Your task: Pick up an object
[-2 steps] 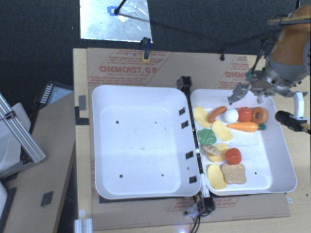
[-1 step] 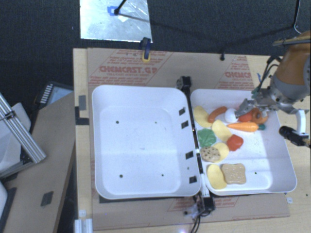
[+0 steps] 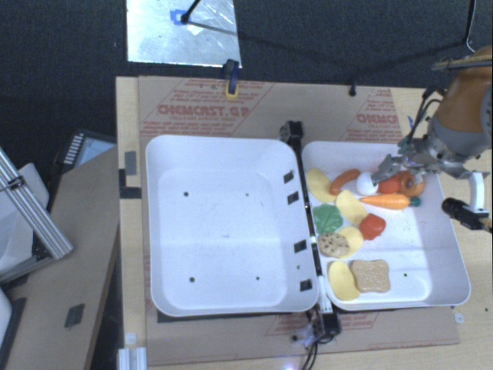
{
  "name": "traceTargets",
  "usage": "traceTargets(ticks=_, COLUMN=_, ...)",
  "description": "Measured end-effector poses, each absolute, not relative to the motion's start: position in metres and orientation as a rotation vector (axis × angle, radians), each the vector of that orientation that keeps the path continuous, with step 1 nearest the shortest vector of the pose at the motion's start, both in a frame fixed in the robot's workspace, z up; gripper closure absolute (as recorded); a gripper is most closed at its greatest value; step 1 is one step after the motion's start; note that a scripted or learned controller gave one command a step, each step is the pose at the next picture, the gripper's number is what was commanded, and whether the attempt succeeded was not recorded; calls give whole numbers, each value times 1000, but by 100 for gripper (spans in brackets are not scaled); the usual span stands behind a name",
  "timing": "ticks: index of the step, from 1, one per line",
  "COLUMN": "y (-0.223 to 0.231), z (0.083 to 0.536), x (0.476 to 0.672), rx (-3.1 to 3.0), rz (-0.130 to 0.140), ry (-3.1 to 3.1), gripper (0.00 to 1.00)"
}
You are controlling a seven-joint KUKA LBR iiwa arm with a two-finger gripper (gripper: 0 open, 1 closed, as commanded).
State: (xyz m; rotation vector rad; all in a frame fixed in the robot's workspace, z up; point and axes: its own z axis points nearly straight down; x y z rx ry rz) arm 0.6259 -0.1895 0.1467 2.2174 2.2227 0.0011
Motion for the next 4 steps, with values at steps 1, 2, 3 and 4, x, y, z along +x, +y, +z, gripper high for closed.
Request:
traceTargets(ticks=1, y=-189, z=147, x=626, rx=2217, rz=1, ry=2223, gripper=0)
traceTargets(ticks=2, y=-146, z=81, x=572, rx=2224, rz=-3, ry=2229, gripper=0)
traceTargets(ticks=3, y=-149, z=95, x=576, rx=2217, rz=4, ry=2221, gripper=100)
traceTargets(ticks=4, y=-210, z=84, x=550, rx=2225, rz=0, ry=2216, gripper=100)
